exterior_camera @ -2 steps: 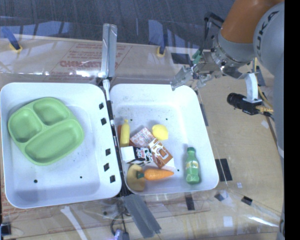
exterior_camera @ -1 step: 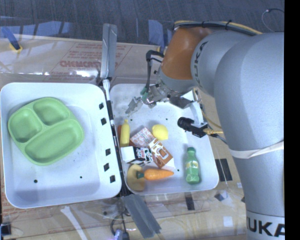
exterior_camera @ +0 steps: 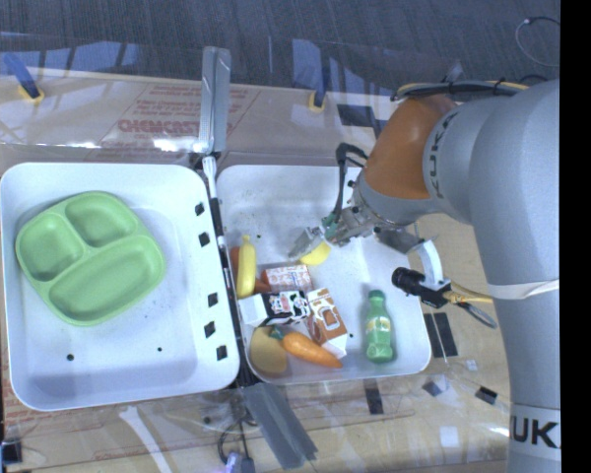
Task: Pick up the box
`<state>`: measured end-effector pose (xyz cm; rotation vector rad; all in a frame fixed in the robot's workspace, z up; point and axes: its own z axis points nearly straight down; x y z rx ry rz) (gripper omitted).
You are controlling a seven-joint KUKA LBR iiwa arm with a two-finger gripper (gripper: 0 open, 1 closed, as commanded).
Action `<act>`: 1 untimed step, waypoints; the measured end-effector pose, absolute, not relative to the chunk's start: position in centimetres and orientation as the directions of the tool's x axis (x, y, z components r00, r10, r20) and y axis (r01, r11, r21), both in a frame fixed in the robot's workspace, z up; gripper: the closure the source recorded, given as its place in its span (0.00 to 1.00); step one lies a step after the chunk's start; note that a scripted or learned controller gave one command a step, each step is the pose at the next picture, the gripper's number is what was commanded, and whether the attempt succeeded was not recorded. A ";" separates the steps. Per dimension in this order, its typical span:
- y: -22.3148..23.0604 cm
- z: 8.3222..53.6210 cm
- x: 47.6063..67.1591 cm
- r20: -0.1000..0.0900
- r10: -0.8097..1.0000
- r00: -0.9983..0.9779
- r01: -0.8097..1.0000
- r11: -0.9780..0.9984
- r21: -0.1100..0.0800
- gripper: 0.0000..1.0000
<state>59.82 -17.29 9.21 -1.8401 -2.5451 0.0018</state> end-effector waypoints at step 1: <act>-13.3 9.3 65.8 0.000 0.788 -0.615 0.788 0.615 -0.001 0.00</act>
